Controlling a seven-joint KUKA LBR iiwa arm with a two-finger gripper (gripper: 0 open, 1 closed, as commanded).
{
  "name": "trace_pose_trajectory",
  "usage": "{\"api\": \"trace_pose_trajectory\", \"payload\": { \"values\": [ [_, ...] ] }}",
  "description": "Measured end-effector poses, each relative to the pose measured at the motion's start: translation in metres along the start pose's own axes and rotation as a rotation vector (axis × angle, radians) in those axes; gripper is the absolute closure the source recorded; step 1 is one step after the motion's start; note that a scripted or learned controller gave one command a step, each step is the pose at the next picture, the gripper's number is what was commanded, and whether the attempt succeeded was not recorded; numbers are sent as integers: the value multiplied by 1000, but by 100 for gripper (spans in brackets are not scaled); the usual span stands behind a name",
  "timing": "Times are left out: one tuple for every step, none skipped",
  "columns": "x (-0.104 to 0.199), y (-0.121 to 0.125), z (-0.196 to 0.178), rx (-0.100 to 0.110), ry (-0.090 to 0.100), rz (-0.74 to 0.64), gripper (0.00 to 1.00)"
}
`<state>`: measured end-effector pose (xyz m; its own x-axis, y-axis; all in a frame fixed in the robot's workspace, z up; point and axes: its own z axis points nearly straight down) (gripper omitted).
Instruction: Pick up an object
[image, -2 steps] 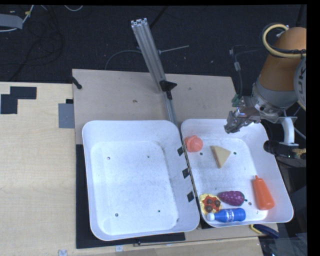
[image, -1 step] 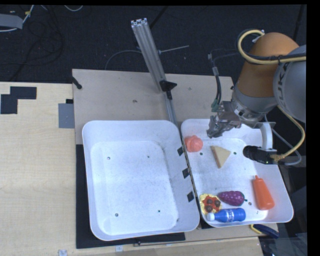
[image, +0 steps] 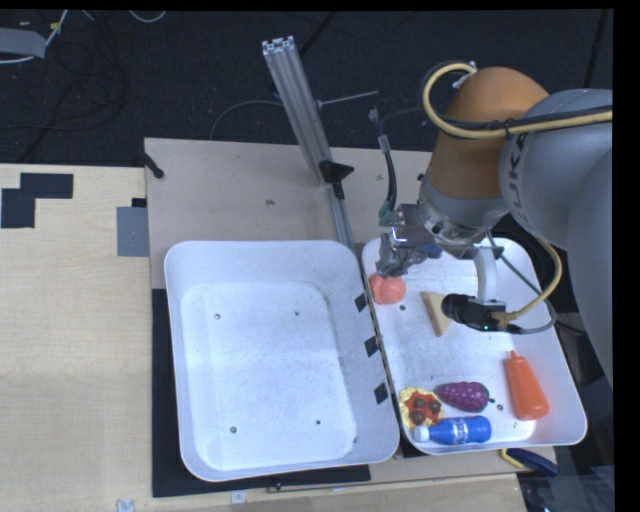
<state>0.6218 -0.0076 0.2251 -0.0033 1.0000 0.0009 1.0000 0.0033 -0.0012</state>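
My gripper hangs over the upper left corner of the right bin, close to the divide between the two bins. Directly beneath its tip is a small pink-red rounded object, touching or nearly touching it; I cannot make out whether it is gripped or resting on the bin floor. Also in the right bin are a tan wooden stick, an orange bottle, a purple bunch of grapes, a yellow and red toy and a blue bottle.
The left bin sits beside the right one, their walls meeting below the gripper. A slanted metal rail rises behind the bins. The grey arm and its orange band cover the right bin's far corner.
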Motion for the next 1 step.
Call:
{"api": "trace_pose_trajectory", "payload": {
  "values": [
    [55, 1, 7, 0, 0, -1, 100]
  ]
}}
